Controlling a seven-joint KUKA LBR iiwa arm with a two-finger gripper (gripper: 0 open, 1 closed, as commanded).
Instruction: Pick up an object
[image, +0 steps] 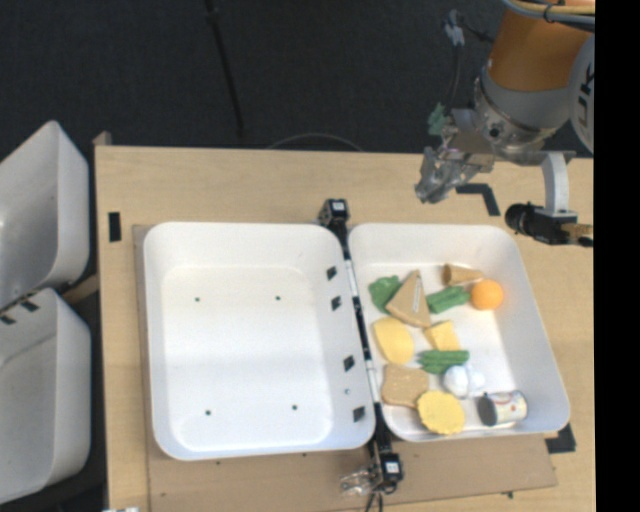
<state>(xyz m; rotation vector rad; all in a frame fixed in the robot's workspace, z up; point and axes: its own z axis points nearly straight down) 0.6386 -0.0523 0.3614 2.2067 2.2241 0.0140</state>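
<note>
The right bin (530, 300) holds several toy foods. Among them are an orange ball (487, 295), a tan wedge (408, 300), green pieces (385, 291) (447, 298) (443, 360), yellow pieces (394, 341) (441, 412), a toast slice (403, 384), a white ball (457, 380) and a small can (501, 409) lying on its side. My gripper (437, 185) hangs high over the bench just beyond the right bin's far rim, well apart from all the objects. Nothing shows in it.
The left bin (160, 330) lies beside the right one, joined along a middle rim with black clips (333, 212). White shapes (35, 300) stand off the bench's left edge. Bare bench runs behind both bins.
</note>
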